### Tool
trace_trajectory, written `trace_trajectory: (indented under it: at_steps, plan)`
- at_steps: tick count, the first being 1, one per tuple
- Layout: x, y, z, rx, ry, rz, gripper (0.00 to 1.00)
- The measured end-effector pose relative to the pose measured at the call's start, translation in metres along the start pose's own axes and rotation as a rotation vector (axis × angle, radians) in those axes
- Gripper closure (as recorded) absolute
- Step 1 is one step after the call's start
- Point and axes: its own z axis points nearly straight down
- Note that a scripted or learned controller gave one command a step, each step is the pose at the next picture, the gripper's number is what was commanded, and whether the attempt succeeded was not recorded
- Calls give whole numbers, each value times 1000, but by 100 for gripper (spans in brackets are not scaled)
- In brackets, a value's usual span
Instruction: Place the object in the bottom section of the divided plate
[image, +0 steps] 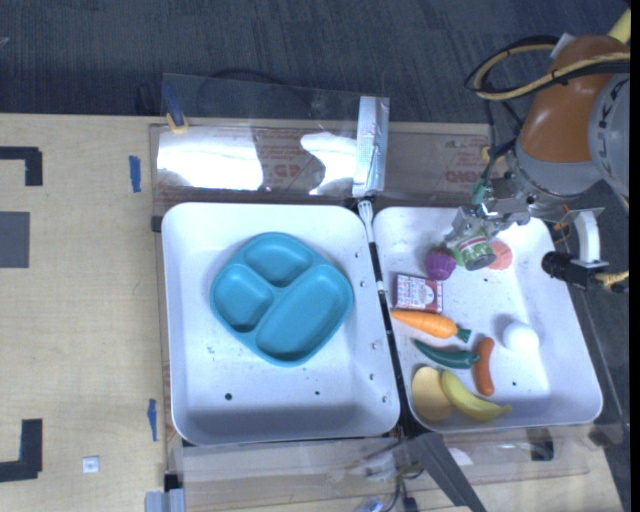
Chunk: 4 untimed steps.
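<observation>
From the overhead camera we see the blue divided plate (282, 296) in the left bin (190, 330), its three sections bare. To the plate's right, in the right bin (570, 370), our hand (478, 232) hangs over the far part, just above a small can (478, 252) with a green band; whether the fingers are spread or pinching it, we cannot tell. Touching the can's plate-side is a purple ball (439, 264). Nearer lie a pink carton (417, 291), carrot (428, 323), green pepper (447, 353), sausage (483, 364), white egg (520, 336), banana (468, 395) and yellow pear (430, 392).
</observation>
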Motion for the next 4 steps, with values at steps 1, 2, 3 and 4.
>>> trace_trajectory:
  at_steps: [1,2,3,4]
  plan:
    - [78,-6,-7,1,4,-6,100]
    - [150,-12,6,3,3,-23,100]
    - [246,-26,1,2,3,-126,100]
    - [274,-40,-29,-4,0,-187,100]
